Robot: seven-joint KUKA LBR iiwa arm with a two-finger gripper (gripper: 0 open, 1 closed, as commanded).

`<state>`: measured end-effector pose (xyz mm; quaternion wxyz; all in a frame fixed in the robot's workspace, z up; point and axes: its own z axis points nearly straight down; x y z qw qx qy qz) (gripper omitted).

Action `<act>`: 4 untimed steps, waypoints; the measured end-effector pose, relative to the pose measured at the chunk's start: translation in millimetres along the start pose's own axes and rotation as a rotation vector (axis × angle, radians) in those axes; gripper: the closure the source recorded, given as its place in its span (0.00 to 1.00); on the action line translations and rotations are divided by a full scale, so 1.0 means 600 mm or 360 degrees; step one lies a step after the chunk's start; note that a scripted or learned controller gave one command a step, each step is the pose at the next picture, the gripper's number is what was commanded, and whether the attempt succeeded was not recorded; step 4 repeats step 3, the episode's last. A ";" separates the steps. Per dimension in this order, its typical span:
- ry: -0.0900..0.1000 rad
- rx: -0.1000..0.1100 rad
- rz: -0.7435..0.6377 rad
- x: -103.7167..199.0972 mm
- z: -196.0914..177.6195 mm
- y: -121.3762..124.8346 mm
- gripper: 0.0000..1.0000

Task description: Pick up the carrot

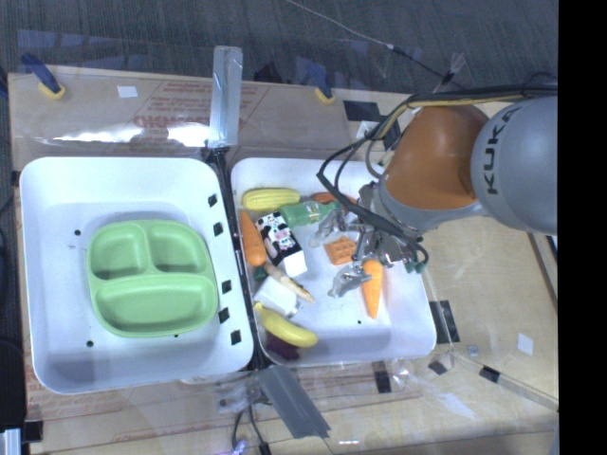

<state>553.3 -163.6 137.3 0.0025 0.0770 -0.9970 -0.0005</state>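
Camera view shows the gripper point(360, 275) low in the right bin point(417, 325) beside the carrot point(373, 287), its wrist hiding whether the jaws grip anything.

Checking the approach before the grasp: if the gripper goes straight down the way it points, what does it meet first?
Probably the carrot, lying right by the gripper in the right bin; depth is unclear from above.
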 end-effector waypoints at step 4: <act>-0.0017 0.0002 0.0347 -0.002 -0.014 0.015 1.00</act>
